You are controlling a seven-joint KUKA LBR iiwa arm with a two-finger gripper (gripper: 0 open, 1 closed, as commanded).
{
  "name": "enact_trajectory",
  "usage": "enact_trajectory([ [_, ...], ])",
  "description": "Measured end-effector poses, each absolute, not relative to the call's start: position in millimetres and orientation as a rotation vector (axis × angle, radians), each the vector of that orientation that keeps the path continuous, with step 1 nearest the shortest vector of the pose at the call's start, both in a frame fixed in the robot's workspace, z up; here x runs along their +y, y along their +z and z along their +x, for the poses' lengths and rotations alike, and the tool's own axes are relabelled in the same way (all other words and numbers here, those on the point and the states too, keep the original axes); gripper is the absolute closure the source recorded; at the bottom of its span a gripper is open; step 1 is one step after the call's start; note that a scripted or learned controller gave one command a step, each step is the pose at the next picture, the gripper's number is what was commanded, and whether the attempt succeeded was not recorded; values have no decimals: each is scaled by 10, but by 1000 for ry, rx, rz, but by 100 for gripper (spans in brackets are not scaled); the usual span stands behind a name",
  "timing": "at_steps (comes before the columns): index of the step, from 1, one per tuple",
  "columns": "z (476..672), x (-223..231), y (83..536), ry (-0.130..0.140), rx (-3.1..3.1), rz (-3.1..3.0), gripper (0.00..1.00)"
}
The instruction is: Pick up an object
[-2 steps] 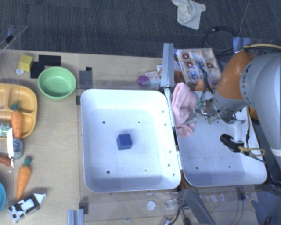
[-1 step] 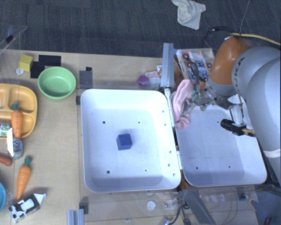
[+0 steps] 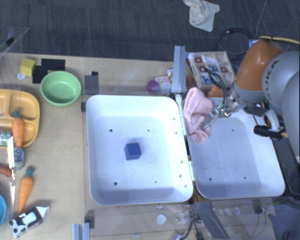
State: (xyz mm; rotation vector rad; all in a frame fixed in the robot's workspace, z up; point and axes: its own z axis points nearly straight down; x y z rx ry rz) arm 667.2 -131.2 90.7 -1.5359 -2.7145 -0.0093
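Note:
A pink cloth (image 3: 194, 112) lies crumpled over the upper left wall of the right bin (image 3: 243, 183), partly hanging onto the divider between the bins. My gripper (image 3: 206, 124) reaches in from the right at a slant, and its tip touches the cloth's right edge low in the bin. A small blue cube (image 3: 133, 150) sits alone near the middle of the left bin (image 3: 108, 187), far from the gripper.
Left of the bins stand a green bowl (image 3: 60, 87), a yellow tray (image 3: 26, 117) and toy carrots (image 3: 24, 187). A box of small items (image 3: 209, 68) sits behind the right bin. A white rag (image 3: 202, 13) lies on the floor beyond.

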Motion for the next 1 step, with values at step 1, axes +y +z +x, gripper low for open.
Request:
enact_trajectory([
  [1, 6354, -977, 904, -8, -2844, -1361, 0],
])
